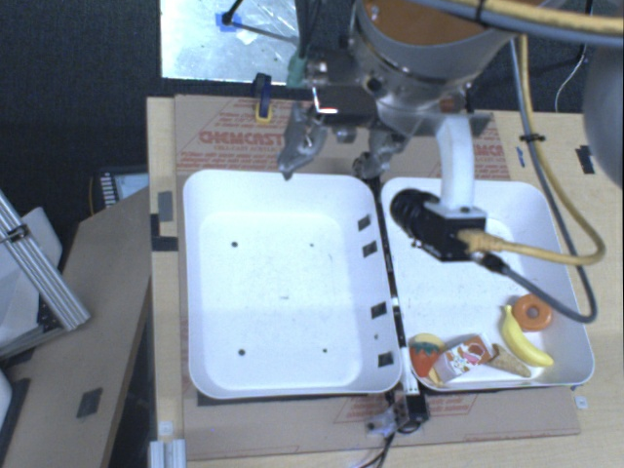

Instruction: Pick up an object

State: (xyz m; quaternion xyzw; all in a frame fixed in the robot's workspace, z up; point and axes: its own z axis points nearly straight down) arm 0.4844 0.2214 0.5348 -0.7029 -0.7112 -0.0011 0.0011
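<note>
The jaws [331, 156] hang at the far rim of the bins, above the line where the two bins meet; the two fingers stand well apart, wide, with nothing between them. One fingertip [292, 164] sits over the far edge of the left bin [210, 291], the other near the divider.

Everything worth picking lies the other way: toward the near right corner of the right bin [570, 354], well apart from the jaws. There a banana [524, 341] lies with its long axis running slantwise from far-left to near-right, an orange round thing [532, 311] just beside its far end. Near them sit a red-and-orange fruit [425, 354], a small printed packet [460, 357] and what may be a wedge of bread [507, 362], though the view is too coarse to be sure.

So the coming move likely calls for a long travel toward the near right, over the black camera unit [429, 224] and its yellow cable [531, 253]. The pile is crowded against the bin wall, leaving little room for the fingers. The bins rest on a cardboard-covered counter [234, 135].
</note>
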